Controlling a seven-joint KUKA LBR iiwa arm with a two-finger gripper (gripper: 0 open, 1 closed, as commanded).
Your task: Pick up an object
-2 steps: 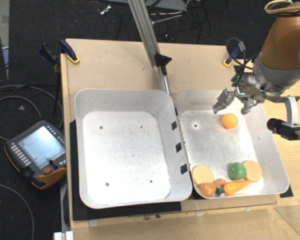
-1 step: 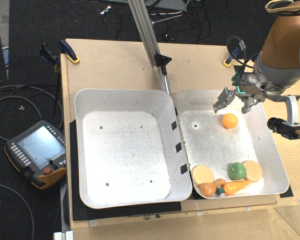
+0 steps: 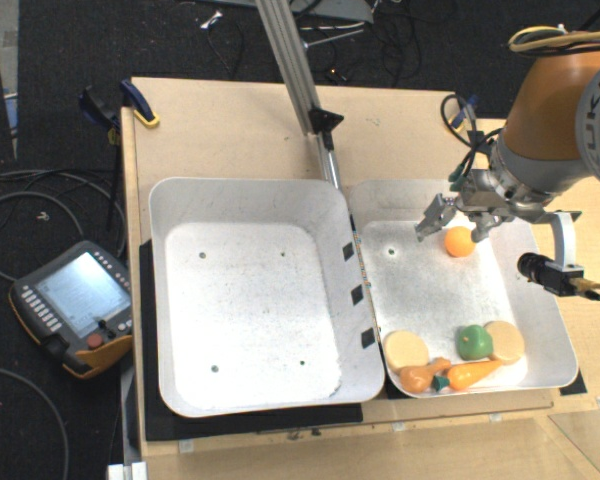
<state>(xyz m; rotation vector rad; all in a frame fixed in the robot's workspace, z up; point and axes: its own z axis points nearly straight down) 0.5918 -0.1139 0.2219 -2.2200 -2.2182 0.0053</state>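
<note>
An orange ball (image 3: 459, 242) lies in the upper part of the right bin (image 3: 410, 288). My gripper (image 3: 458, 224) hovers just above and behind it, open, one finger to the ball's left and one to its right, with nothing held. Along the bin's near edge sit a green pepper-like toy (image 3: 472, 342), a tan disc (image 3: 406, 349), a second tan round piece (image 3: 506, 340) and an orange carrot-like toy (image 3: 467, 373).
The left bin (image 3: 245, 298) lies beside the right one. A slanted metal pole (image 3: 295, 63) crosses the back of the bench. A teach pendant (image 3: 75, 308) lies on the floor at left. Black cable fittings (image 3: 545, 271) hang off the arm's wrist.
</note>
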